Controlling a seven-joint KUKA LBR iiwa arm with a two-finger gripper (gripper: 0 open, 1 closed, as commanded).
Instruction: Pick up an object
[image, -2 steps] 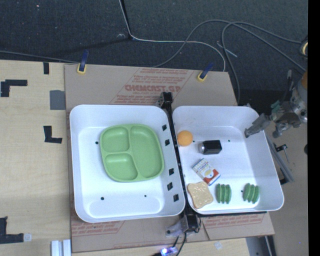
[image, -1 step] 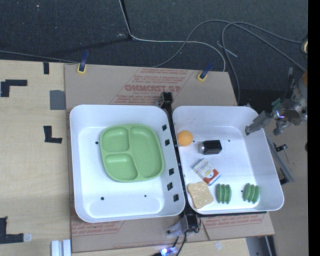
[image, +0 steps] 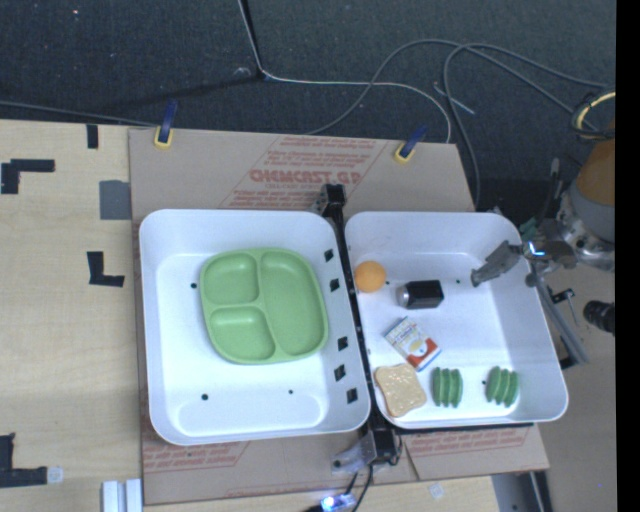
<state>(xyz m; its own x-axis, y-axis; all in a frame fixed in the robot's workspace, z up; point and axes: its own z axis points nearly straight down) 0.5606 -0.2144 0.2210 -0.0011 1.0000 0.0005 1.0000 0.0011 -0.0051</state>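
- Near edge of right bin (image: 455, 225): toast slice (image: 400, 390) lies flat in the near-left corner, close to the divider between the bins.
- Right of it, same near row: two green ribbed veg pieces, the first green piece (image: 446, 387) just beside the toast, the second green piece (image: 501, 386) further right, near the bin's right wall. The two are apart, not touching.
- Small white/red/blue packet (image: 411, 343) sits just behind the toast, tilted, mid-bin.
- Black block (image: 422, 294) is behind the packet, lying flat.
- Orange ball (image: 370, 276) is left of the block, against the divider side, far-left part of the bin.
- Gripper (image: 492, 266) comes in from the right over the far-right part of the right bin, angled down and left, its tip right of the black block and apart from it. Nothing seen held. Can't tell whether it's wide or narrow: too small and blurred.
- All pickable items are in the right bin, resting on its floor.
- Left bin (image: 170, 300): one green divided plate (image: 264, 305), centred, flat.
- Both bins sit on a cardboard sheet (image: 300, 170), clipped at the far edge by the left clamp (image: 164, 132) and the right clamp (image: 408, 148).
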